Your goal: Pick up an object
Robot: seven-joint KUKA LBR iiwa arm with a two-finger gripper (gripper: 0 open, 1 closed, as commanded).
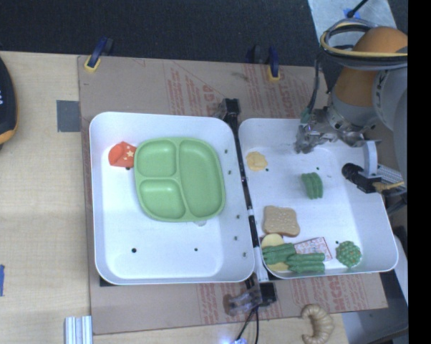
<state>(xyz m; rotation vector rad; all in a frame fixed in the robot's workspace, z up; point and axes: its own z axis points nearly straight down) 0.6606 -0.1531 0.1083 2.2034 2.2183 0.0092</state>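
The arm (pixel 373 70) reaches in from the right, and its gripper (pixel 310 136) hangs over the right bin (pixel 376 228) near that bin's 12 o'clock edge. Whether it is spread or pressed together, I cannot tell — the metal at its tip is too blurred — and nothing shows pinched in it.

In the right bin, a small green pickle (pixel 312 185) lies near the middle, just toward 6 o'clock from the gripper and apart from it. A pale round cookie (pixel 256 162) sits at 10 o'clock. A slice of toast (pixel 281 221) rests at 8 o'clock, with green beans (pixel 296 258) and a printed card (pixel 314 246) beside them at 7 o'clock — a green broccoli piece (pixel 349 253) lies at 5 o'clock.

The left bin (pixel 115 249) holds a green divided plate (pixel 180 178) in its upper half, and a red piece with a star (pixel 122 154) touches the plate at its 9 o'clock side.
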